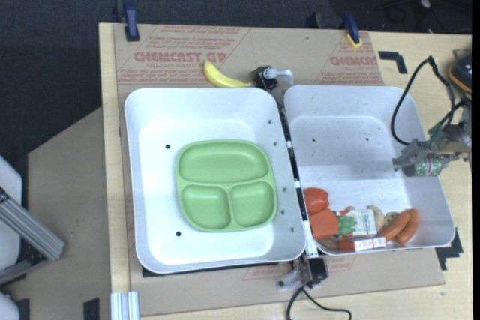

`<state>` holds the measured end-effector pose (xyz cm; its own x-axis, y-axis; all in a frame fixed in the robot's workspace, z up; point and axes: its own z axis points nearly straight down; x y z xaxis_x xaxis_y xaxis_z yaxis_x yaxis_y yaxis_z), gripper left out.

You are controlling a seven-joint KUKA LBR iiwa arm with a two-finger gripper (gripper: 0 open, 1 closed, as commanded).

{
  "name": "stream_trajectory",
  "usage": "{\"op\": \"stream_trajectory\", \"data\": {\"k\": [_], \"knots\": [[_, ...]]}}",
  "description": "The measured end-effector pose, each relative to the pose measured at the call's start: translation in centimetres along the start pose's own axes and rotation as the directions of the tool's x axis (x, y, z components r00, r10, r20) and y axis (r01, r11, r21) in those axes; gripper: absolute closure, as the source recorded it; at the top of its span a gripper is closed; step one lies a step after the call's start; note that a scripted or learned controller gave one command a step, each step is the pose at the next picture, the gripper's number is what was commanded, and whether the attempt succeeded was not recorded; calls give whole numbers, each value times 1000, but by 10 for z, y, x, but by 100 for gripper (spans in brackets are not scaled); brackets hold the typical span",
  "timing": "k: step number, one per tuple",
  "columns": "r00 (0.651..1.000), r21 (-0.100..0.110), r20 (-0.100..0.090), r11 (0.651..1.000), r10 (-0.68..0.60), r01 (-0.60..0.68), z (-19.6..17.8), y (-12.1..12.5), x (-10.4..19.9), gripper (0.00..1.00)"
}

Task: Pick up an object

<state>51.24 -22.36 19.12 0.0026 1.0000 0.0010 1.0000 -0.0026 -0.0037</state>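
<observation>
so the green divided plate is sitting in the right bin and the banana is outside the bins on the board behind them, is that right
Not quite. The green divided plate sits in the left bin, not the right bin, as the camera view shows. The rest holds: the banana lies outside the bins on the board behind them.

Look to the near edge of the right bin [375, 105]: your pickable things sit clustered there; a red pepper-like piece [316, 199] lies by the near-left corner, an orange block [323, 224] just nearer the rim. Beside them lie a printed packet [363, 222] flat, and a sausage [400, 226] tilted toward the near-right corner.
</observation>
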Motion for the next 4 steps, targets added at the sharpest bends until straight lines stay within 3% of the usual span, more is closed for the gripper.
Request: {"op": "stream_trajectory", "data": {"k": [1, 2, 3, 4], "knots": [[1000, -20, 3, 1000, -15, 15, -21, 162, 75, 0], [1000, -2, 0, 1000, -7, 7, -19, 154, 141, 0], [1000, -11, 5, 1000, 3, -3, -70, 154, 57, 0], [1000, 12, -13, 1000, 1, -1, 113, 152, 13, 0]]}}
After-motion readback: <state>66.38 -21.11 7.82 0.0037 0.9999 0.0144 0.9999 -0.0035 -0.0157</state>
